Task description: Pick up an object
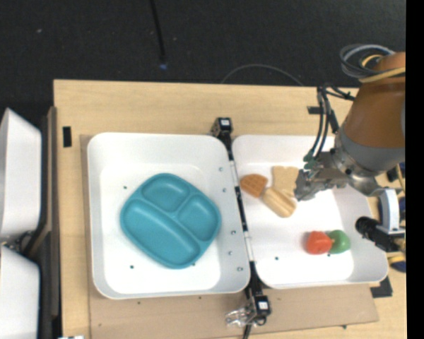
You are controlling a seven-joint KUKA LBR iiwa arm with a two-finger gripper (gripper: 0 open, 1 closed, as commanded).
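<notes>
The right bin [353,270] holds a round brown bread piece [254,184], a tan wedge [285,178], a tan bread roll [280,203], and a red and green toy vegetable [326,242]. My gripper [303,188] hangs low in this bin, right beside the tan wedge and the roll, on their right. The dark gripper body covers its fingertips. Nothing shows between them.
A blue divided plate [171,219] lies in the left bin [102,189]. A black clamp [221,126] sits at the far end of the ridge between the bins, another clamp [249,311] at the near end. Cables hang by the arm's wrist [324,119].
</notes>
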